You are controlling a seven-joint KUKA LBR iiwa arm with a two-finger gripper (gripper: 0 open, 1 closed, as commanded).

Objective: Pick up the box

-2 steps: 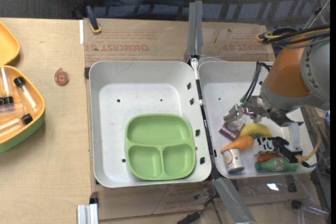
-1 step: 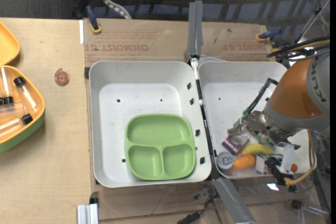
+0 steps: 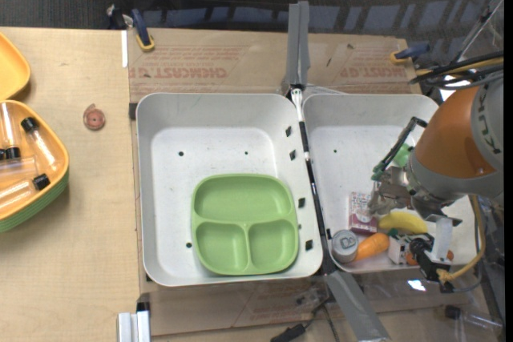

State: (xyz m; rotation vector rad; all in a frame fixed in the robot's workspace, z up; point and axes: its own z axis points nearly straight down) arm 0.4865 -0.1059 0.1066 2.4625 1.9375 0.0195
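1. The arm [image 3: 461, 144] reached in from the right and hung low over the right bin [image 3: 337, 120], with the gripper [image 3: 393, 192] down among the clutter at that bin's near end. The step in hand looked like the approach to the grasp, or the closing stage of it.

2. The box [image 3: 360, 212], a small pink-and-white carton, lay flat on the bin floor just left of the gripper and appeared to touch it. Whether the claw was open, closed or gripping could not be told; the wrist covered it.

3. A yellow banana [image 3: 403, 221] lay just right of the box, an orange carrot [image 3: 373, 245] near of it, and a small can [image 3: 345, 246] in the near left corner.

4. The next move probably called for settling squarely over the box and closing on it alone, since the banana and carrot crowded it closely enough to be caught too.

5. The box's right edge was hidden under the gripper. The small white and orange items near the arm's cabling were too jumbled to name.

6. In the left bin [image 3: 160, 172], a green divided plate [image 3: 244, 224] sat well apart from the work.
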